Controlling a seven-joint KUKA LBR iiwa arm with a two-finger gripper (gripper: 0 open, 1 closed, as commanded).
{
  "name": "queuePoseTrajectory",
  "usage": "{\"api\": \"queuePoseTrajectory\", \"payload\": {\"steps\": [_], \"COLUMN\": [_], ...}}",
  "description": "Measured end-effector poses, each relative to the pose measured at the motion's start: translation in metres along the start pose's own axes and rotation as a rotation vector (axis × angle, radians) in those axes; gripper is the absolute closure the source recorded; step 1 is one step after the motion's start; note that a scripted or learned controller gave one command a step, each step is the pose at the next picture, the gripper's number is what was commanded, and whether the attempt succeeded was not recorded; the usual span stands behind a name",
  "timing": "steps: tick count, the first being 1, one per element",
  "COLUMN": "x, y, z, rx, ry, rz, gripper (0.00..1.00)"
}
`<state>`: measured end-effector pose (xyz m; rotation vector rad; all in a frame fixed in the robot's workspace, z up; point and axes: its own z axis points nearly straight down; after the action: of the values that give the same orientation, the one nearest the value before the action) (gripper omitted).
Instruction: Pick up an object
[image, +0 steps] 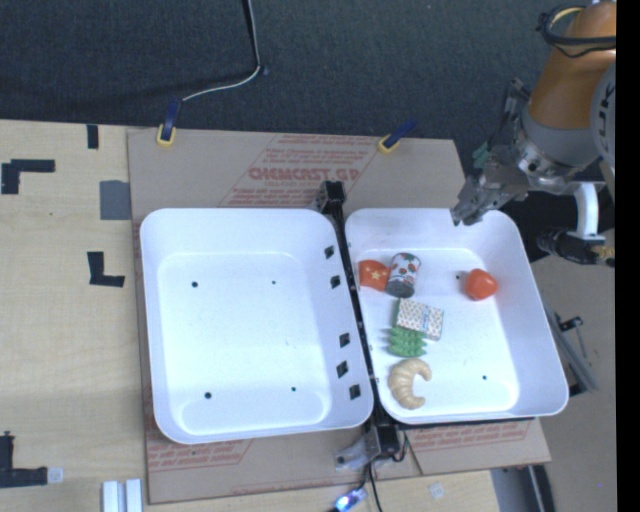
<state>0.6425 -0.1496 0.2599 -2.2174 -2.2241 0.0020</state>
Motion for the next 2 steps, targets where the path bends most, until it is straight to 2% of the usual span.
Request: {"api": "queuePoseTrajectory", "payload": {"steps": [1, 2], "x": [0.081, 0.148], "y": [-0.054, -0.066], "z": [0.005, 0.015], "rx": [0.003, 0.003], "ry": [0.003, 0.002], "rz": [-0.004, -0.005], "gripper": [1.00, 1.00]}}
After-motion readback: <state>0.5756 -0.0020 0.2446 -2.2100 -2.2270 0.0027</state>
